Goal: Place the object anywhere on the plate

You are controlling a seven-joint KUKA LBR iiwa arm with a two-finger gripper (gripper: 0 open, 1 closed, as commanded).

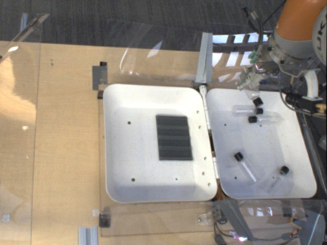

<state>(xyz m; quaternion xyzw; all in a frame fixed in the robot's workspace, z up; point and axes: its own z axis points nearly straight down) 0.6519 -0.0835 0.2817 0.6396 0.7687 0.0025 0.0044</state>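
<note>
On the wooden bench (51, 137) sit two shallow white bins side by side. Inside the left bin (122, 182) lies a dark ribbed plate (174, 137), flat and near the middle. Scattered about the right bin (301, 188) are clear tubes with black caps: two near its far edge (258, 115), one toward the near middle (244, 166), and another by the near right corner (278, 176). None of them touches the plate. Above the right bin's far corner hangs the gripper (251, 80), below the arm's orange band (302, 9); glare and cables muddle it, so whether it stands wide, narrow or holds anything I cannot tell. Clear panels with metal brackets ring the bench, and dark carpet (127, 4) runs beyond.
</note>
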